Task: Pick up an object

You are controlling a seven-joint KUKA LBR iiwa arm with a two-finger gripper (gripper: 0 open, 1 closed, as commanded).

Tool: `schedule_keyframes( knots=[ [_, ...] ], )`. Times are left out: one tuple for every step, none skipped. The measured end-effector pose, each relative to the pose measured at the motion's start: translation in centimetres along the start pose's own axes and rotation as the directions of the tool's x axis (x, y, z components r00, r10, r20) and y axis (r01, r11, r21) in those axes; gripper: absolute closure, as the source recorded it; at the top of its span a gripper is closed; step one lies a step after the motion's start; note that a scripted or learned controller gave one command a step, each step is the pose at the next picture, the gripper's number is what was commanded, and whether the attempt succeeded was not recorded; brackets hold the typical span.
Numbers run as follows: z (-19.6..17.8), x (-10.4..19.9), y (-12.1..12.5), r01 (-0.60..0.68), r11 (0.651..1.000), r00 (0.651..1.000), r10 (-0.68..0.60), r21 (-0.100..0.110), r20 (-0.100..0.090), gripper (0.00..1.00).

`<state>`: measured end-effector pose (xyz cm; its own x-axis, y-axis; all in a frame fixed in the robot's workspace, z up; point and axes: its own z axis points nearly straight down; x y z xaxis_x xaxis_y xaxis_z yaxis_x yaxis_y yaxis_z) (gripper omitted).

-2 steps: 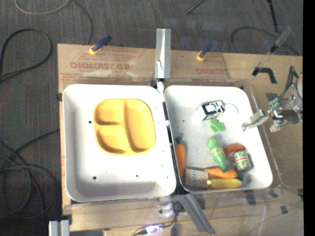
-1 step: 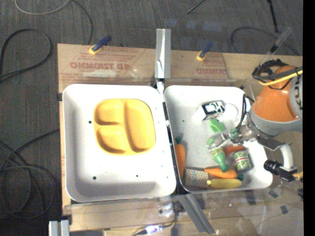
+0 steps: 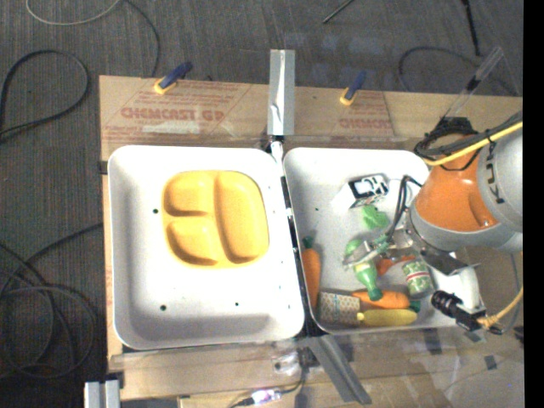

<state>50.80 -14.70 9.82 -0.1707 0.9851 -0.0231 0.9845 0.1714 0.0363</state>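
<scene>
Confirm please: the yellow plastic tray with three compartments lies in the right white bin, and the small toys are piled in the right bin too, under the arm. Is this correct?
Not quite. The camera view shows the yellow plastic tray with three compartments in the left white bin, not the right one. The rest holds: the small toys, such as the orange carrot, are piled in the right white bin, under the arm.

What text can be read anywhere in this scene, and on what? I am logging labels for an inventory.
"CHEMCAST GP", red print, on the brown paper-covered sheet under the two shallow white bins.
Red print on that sheet's right part: too blurred to read.
Label on the small green-and-white can: too small to read.
</scene>
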Motion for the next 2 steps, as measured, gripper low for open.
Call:
schedule_keyframes(
  knots=[
    [-0.8,0.2,0.1,0.0,1.0,1.0,0.0,0.001,-0.004,1.0],
    [-13.4,4.7,4.2,0.067,0.997,0.997,-0.067,0.037,-0.024,1.0]
  ],
)
